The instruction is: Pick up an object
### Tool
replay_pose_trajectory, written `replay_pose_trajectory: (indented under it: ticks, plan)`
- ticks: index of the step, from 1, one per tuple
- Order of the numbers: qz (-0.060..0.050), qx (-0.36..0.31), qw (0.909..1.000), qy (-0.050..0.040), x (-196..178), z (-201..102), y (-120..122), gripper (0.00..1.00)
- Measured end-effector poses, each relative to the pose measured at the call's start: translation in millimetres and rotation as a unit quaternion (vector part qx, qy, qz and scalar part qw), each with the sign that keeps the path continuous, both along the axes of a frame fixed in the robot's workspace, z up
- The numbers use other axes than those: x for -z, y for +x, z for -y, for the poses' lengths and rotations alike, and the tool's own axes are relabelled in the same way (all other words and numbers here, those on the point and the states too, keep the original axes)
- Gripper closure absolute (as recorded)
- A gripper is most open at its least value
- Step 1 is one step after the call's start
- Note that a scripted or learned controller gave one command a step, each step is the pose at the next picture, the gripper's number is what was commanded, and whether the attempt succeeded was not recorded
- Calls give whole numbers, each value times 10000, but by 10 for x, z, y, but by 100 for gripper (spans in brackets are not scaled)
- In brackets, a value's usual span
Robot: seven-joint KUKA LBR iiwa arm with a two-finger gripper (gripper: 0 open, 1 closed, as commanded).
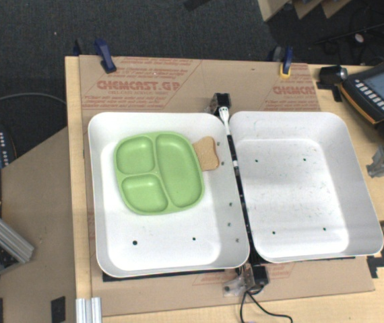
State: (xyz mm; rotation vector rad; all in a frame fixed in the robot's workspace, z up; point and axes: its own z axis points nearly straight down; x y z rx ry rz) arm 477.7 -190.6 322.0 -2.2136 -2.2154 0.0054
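A light green divided plate (pixel 158 173) with three compartments lies in the left white bin (pixel 158 247), toward its back half. A small tan flat piece (pixel 207 154), like a slice of bread or cork, rests against the plate's right rim near the bin's back right corner. The right white bin (pixel 300 234) sits beside it, its floor marked only by small dark specks.
The two bins stand on a brown cardboard sheet (pixel 145 83) held by blue clamps (pixel 104 55) at the back. A black clip (pixel 220 103) sits between the bins at the back. A handheld control pendant (pixel 374 93) lies at the right edge.
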Motion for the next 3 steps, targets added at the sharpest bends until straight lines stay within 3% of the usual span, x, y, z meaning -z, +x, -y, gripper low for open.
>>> replay_pose_trajectory:
  ticks: [1,2,3]
  plan:
    - [112,3,9999,-61,-928,354,317,100]
    - [22,-24,10000,-7,-553,-338,33,100]
    - [94,22,9999,-57,-1088,246,227,100]
